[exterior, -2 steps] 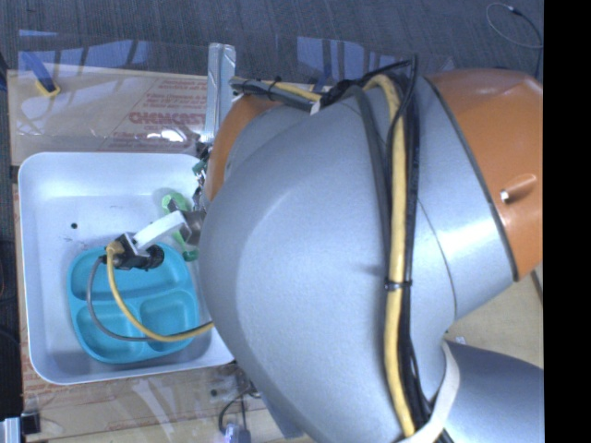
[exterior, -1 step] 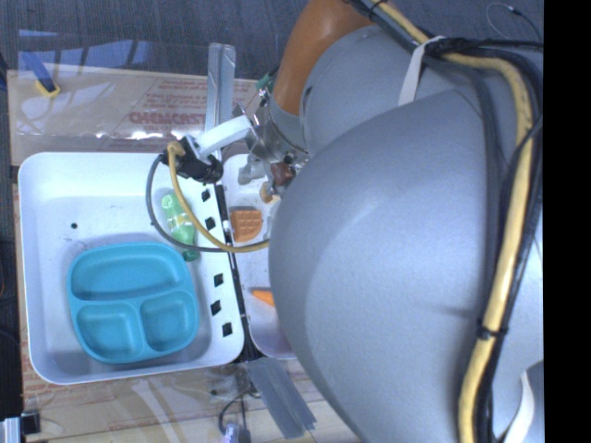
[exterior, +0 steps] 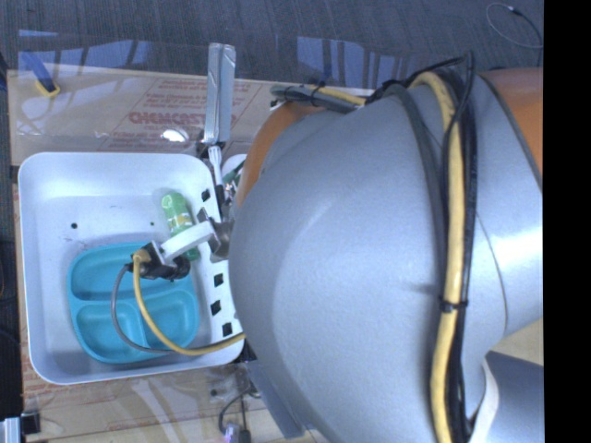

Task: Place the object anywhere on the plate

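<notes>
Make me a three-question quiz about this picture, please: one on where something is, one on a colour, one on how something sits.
1. Where is the plate?
A. In the left bin
B. On the floor
C. On top of the arm

2. What colour is the plate?
A. Red
B. Blue
C. Black

3. How does the green bottle lie?
A. On the plate
B. On the bin floor, beside the plate
C. Outside the bin

Answers: 1 A, the white walls ring it. 2 B, it is plainly light blue. 3 B, white floor shows around it, above the plate's edge.
</notes>
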You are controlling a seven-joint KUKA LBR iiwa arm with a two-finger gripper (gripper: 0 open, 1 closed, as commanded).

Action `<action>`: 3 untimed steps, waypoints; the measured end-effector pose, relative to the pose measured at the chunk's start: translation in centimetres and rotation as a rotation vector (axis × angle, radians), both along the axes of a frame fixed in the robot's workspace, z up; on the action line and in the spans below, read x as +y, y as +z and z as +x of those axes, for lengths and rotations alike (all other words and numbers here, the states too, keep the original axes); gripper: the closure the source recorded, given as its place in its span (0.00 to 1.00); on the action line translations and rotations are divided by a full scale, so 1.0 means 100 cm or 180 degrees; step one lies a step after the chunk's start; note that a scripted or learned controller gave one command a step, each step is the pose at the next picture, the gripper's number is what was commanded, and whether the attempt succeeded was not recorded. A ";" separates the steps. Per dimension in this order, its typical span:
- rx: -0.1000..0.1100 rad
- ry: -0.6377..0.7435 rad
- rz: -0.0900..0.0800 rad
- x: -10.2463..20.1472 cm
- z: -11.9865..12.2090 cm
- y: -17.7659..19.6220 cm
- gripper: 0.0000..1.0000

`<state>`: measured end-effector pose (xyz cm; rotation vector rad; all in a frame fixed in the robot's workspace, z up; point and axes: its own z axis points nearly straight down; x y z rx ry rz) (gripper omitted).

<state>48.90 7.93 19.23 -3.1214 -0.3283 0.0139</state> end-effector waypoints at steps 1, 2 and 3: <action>-0.0006 0.1282 0.0007 0.046 0.048 -0.018 0.00; -0.0014 0.1569 0.0010 0.018 0.067 0.044 0.00; -0.0008 0.0566 -0.0001 0.030 0.087 -0.006 0.00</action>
